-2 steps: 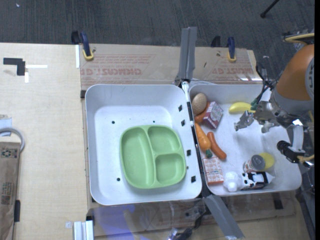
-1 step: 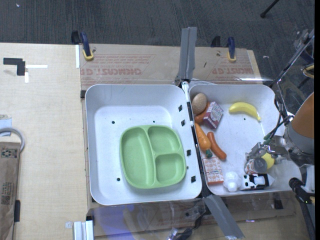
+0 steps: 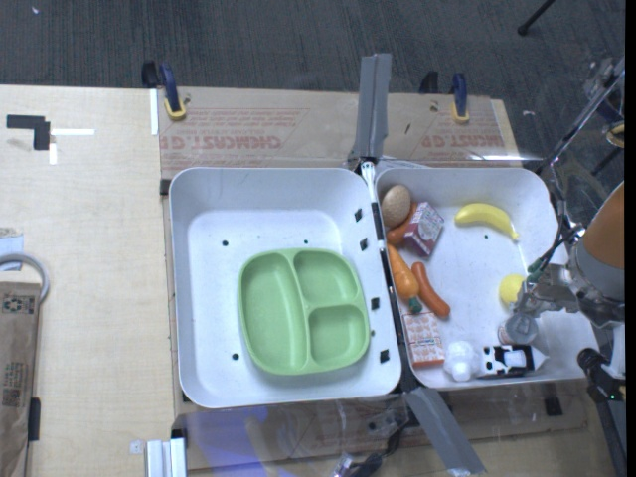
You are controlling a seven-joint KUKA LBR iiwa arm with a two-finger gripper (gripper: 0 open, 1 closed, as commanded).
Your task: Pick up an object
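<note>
The right bin (image 3: 537,192) holds several small items. A yellow banana (image 3: 487,217) lies at the back, a brown round fruit (image 3: 396,204) and a red-and-white packet (image 3: 425,227) at the back left. An orange carrot (image 3: 402,274) and a red sausage (image 3: 430,289) lie along the left wall. A small printed box (image 3: 424,341), a white lump (image 3: 459,360) and a black-and-white toy (image 3: 513,361) sit at the front. My gripper (image 3: 523,324) hangs low at the bin's right side, just below a yellow lemon (image 3: 511,287) and above the toy.
The left bin (image 3: 199,266) bears a green divided plate (image 3: 303,309). A grey divider (image 3: 373,107) runs between the bins. The arm (image 3: 596,266) comes in over the right bin's right wall. Clamps sit at the bench's back edge.
</note>
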